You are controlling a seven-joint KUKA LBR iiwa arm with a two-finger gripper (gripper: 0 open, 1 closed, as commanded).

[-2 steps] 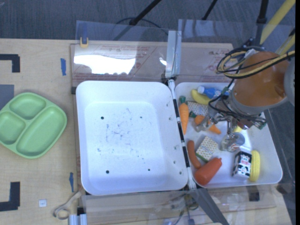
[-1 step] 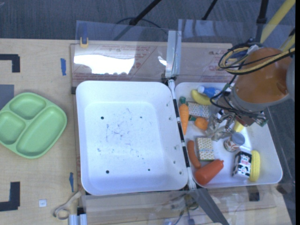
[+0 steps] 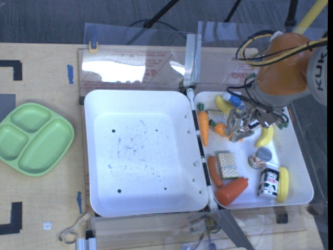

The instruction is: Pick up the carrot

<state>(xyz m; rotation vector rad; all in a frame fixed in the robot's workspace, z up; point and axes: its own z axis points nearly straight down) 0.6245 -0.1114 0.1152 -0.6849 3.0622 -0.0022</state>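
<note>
Camera view: the gripper hangs low in the right bin, just right of the carrot, probably lining up a grasp. The carrot lies lengthwise along that bin's left wall, apart from the gripper; whether the fingers are apart or together I cannot tell. Two bins on the desk; one carrot, two bananas, one green tray.

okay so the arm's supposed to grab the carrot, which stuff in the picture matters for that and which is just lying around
For the job:
- carrot, lying by the left wall of the right bin
- tool, above the right bin, to the right of the carrot

Just lying about:
- bananas
- red pepper
- small patterned box
- left bin
- green divided plate on the bench
</note>
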